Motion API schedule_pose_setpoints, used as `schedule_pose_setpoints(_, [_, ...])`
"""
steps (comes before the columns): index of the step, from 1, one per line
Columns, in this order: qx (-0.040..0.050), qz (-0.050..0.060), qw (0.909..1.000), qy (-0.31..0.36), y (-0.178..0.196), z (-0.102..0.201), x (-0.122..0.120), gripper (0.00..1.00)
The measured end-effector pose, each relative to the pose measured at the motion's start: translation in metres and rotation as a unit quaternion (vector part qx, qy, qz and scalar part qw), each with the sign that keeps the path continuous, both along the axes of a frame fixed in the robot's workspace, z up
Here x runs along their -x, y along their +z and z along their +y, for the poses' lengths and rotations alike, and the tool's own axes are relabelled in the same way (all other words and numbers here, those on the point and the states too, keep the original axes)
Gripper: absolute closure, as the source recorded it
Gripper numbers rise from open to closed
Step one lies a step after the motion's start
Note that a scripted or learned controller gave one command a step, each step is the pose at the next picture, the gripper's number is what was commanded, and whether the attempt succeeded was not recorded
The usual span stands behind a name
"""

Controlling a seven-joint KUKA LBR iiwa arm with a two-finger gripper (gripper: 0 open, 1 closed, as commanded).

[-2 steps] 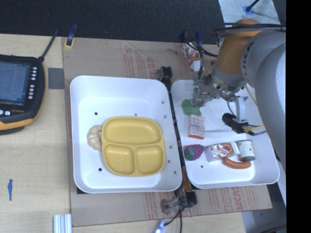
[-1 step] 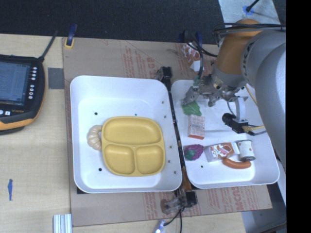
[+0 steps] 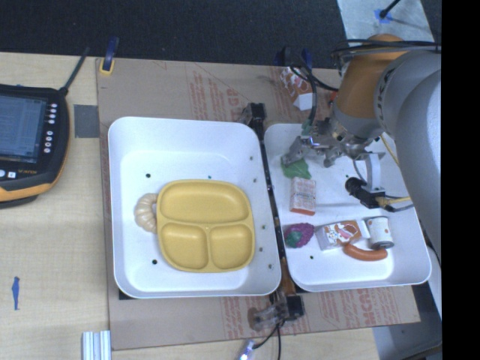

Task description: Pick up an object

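My gripper (image 3: 306, 151) hangs low over the far left corner of the right bin (image 3: 405, 272), just above a green item (image 3: 297, 169). Nothing shows between its tips. Nearer in that bin lie an orange packet (image 3: 304, 195), a purple toy (image 3: 298, 235), a small printed box (image 3: 337, 235), a little can (image 3: 380, 232) and a sausage (image 3: 366, 253).
The left bin (image 3: 135, 145) holds a yellow divided plate (image 3: 204, 225) with a tan pastry-like toy (image 3: 145, 211) at its left edge. A control pendant (image 3: 26, 141) lies on the bench at far left. A small carton (image 3: 296, 85) sits behind the right bin.
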State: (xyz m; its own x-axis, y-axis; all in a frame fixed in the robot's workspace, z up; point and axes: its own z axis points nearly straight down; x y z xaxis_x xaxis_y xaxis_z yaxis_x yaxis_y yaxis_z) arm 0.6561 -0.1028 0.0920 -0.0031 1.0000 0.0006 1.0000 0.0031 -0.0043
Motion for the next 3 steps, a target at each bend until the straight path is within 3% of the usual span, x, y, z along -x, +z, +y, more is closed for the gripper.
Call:
schedule_pose_setpoints(1, [-0.0002,0.001,1.0000,0.000,0.000,0.009,0.000,0.00])
schedule_pose_setpoints(2, [0.0000,0.002,1.0000,0.002,0.010,0.008,0.000,1.00])
schedule_pose_setpoints(3, [0.0000,0.002,1.0000,0.002,0.010,0.008,0.000,0.00])
